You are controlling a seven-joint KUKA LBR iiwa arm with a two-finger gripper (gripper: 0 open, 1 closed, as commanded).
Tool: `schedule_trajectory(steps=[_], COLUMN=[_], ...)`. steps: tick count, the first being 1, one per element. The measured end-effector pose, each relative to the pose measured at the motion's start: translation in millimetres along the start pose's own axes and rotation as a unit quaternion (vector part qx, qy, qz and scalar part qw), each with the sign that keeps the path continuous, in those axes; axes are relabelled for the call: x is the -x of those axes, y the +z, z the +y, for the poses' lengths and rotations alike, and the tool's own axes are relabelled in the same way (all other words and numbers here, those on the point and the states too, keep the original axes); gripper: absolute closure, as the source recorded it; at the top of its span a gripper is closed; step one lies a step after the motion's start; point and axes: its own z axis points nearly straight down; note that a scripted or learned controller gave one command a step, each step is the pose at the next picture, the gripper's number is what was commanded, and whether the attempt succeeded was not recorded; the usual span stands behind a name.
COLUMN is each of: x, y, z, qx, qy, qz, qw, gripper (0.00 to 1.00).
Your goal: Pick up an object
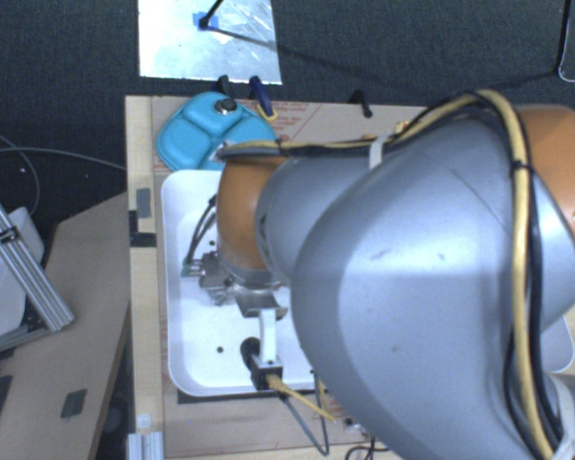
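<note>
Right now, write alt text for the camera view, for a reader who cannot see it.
A large grey robot arm with an orange band fills most of the frame, reaching from the right down into a shallow white bin, its hand low over the bin floor. A light blue plastic object lies on the bench behind the bin.

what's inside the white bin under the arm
The arm reaches into the white bin. The bare floor has a few dark specks; the arm hides the rest.

Dark carpeted floor (57, 56) surrounding a pale wooden tabletop (144, 257); a shiny reflective sheet (206, 27) lying on the floor beyond it; aluminium framing (19, 266) standing at left.
</note>
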Motion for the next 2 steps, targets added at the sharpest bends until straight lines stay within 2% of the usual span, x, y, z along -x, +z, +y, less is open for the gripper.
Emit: schedule_trajectory(steps=[1,2], x=[70,110], y=[9,8], z=[82,148], qx=[0.001,0.002], qy=[0.005,0.003], qz=[-0.002,-0.001], qw=[1.0,1.0], gripper=[1.0,1.0])
